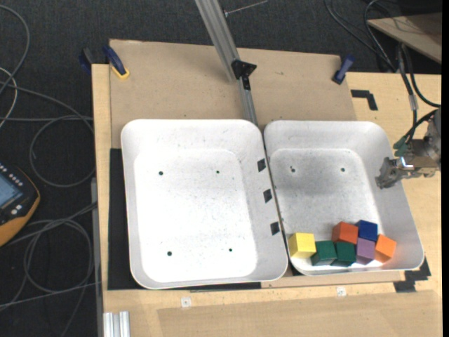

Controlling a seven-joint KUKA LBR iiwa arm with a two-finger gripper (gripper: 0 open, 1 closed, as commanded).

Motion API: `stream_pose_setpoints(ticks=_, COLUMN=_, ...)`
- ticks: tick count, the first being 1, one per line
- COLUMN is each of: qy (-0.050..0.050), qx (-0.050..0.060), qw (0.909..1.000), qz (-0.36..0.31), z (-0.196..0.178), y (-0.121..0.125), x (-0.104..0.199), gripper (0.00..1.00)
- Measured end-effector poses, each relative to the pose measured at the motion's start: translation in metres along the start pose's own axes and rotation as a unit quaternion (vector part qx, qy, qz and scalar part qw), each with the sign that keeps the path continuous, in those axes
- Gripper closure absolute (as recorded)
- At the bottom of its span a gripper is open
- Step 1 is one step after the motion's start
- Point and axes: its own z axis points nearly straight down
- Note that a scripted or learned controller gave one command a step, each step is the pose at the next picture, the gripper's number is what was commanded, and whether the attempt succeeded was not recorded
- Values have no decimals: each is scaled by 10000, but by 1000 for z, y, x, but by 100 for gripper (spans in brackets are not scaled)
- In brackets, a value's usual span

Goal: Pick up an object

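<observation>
Several small coloured blocks huddle along the near edge of the right bin [319, 142]: a yellow block [303, 243], two green blocks [334, 252], an orange-red block [344, 232], a blue block [367, 229], a purple block [366, 248] and an orange block [385, 246]. My gripper [388, 174] hangs at the right rim of that bin, well above and behind the blocks, touching none of them. Nothing shows between its fingers.
The left bin [189, 202] lies beside the right one, with black clips along the shared rim. A slanted metal pole [223, 37] rises from the back centre. Blue clamps sit at the board's far corners. Cables and a yellow device lie on the floor at left.
</observation>
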Motion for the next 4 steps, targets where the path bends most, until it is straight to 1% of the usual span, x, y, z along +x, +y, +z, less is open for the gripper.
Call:
stream_pose_setpoints(ticks=1, qy=25, qx=28, qw=10000, qz=-25, z=-8, y=0, x=56, gripper=100)
stream_pose_setpoints(ticks=2, qy=28, qx=47, qw=10000, qz=-22, z=5, y=-1, x=114, gripper=100)
stream_pose_setpoints(ticks=3, qy=24, qx=26, qw=10000, qz=-25, z=-2, y=-2, x=166, gripper=100)
stream_pose_setpoints(ticks=4, qy=24, qx=51, qw=10000, qz=-21, z=11, y=4, x=225, gripper=100)
